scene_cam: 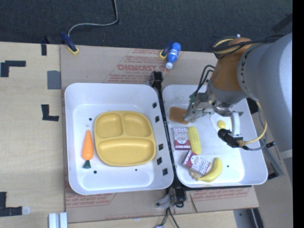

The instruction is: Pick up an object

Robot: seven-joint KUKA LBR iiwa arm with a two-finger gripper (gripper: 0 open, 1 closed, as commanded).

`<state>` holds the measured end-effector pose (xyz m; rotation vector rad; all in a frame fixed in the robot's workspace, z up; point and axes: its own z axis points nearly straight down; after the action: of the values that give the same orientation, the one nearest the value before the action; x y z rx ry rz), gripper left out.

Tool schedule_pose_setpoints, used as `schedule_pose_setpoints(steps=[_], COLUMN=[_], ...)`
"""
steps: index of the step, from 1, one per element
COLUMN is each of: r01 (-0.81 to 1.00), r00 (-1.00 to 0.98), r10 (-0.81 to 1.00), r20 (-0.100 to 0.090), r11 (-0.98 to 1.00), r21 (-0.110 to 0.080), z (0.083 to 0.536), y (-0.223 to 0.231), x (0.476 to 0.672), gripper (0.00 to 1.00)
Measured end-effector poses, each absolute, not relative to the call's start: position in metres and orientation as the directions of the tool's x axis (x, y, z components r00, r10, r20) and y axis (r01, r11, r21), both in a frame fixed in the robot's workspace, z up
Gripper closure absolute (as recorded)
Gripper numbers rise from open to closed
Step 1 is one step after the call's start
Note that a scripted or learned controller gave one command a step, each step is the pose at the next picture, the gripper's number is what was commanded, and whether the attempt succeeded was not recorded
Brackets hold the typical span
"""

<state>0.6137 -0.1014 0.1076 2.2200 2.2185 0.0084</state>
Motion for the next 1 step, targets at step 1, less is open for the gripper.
schedule_pose_setpoints(steps=[1], r01=[1.000], r00=[0.000], r10=[1.000], r20=[0.001], r11=[0.000], r21=[0.006], z=[0.1076], y=[-0.1015], x=[0.6137], gripper=[0.00])
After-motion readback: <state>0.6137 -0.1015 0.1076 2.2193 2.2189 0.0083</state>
